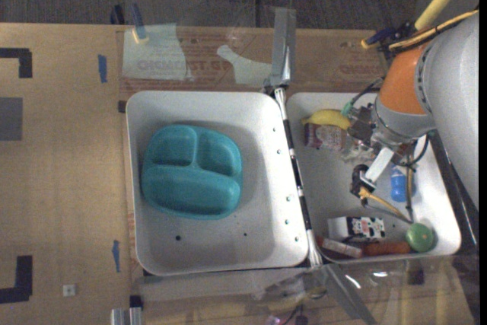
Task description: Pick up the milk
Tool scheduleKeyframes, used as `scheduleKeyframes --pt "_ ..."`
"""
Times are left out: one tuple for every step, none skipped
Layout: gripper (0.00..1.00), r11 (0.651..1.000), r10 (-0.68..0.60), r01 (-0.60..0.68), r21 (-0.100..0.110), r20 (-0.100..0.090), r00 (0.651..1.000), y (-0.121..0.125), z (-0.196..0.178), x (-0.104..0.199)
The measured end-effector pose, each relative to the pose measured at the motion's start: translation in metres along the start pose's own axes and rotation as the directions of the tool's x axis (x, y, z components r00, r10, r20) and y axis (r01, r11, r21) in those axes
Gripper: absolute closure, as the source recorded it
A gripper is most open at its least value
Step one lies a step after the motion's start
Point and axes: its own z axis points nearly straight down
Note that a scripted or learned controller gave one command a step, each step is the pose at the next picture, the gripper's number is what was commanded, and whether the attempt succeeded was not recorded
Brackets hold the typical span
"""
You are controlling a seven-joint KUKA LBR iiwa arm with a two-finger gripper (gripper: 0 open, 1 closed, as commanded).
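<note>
The gripper (354, 135) hung over the right bin (329, 186) beside the banana (327, 118), its opening impossible to tell, apart from the milk (362, 227).

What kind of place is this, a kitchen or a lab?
Probably a robotics lab: a grey-and-orange robot arm over a white bin holding a milk carton and banana, with blue tape marks on the bench.

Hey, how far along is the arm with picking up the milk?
Nothing done yet: the milk lies on its side at the near end of the right bin, untouched. In hand: the gripper hangs further back, by the banana. Left: reach the milk, grasp, lift.
</note>
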Motion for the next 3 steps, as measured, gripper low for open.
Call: scheduleKeyframes --pt "1.00 0.995 0.099 -0.099 0.007 -0.002 0.995 0.021 -0.139 0.050" --pt "1.00 0.876 0.483 -0.483 0.009 0.003 0.876 0.009 -0.155 0.053" --pt "1.00 0.893 0.450 -0.450 0.012 0.004 0.893 -0.045 -0.122 0.095"
